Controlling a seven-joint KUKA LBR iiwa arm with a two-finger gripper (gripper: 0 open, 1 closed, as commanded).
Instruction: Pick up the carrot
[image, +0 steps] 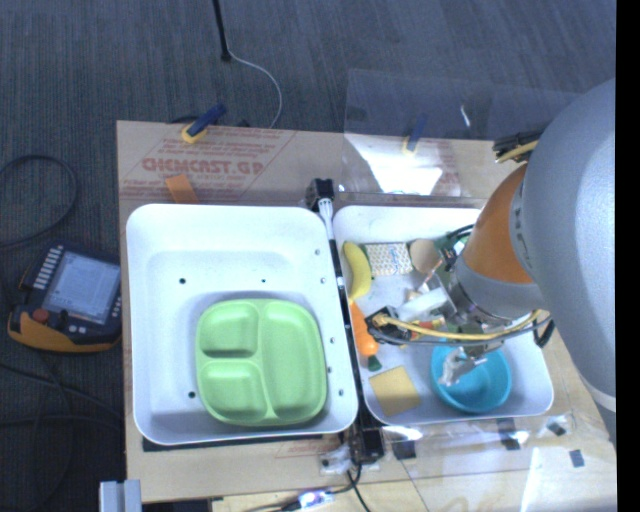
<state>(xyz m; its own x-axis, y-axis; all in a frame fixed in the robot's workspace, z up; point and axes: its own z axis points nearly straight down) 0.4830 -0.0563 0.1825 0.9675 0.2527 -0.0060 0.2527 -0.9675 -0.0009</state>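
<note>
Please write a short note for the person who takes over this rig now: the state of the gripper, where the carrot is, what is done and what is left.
Gripper: hangs low over the blue bowl in the right bin; nothing is seen between its fingers.
Carrot: lies at the left wall of the right bin, below the banana and above the yellow sponge, apart from the gripper.
Left bin: holds the green divided plate.
Done: nothing yet; the carrot is not picked.
Left: bring the gripper to the carrot, grasp it, lift it.

Bench (215, 160) bearing two white bins (160, 240).
</note>
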